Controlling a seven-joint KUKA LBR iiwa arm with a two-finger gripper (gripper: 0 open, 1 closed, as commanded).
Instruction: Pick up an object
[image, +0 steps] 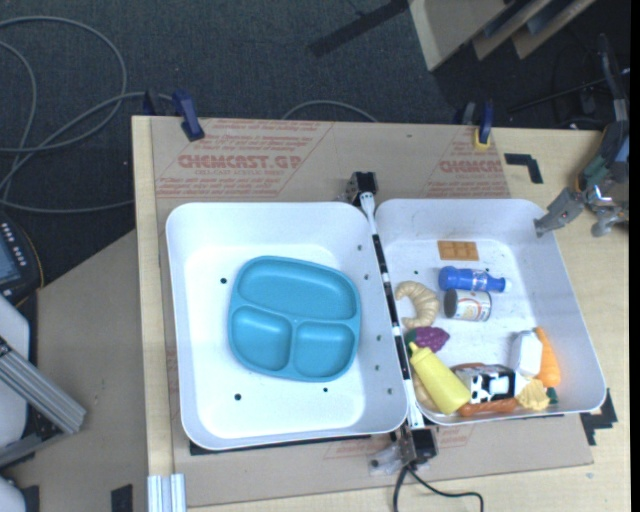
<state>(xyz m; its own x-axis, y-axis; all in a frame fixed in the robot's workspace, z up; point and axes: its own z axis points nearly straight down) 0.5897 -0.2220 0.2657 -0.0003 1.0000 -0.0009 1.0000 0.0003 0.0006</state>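
Two white bins: left bin (190, 300) holds one blue tray (293, 317); right bin (560, 280) holds roughly ten small items. Gripper (585, 205) at right edge, open, holding nothing.

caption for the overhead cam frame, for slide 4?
Gripper open beside the right bin of small toys; blue divided plate in the left bin.

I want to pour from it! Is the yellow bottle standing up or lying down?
Lying down. The yellow bottle rests on its side in the right bin, its length running slantwise among the other toys.
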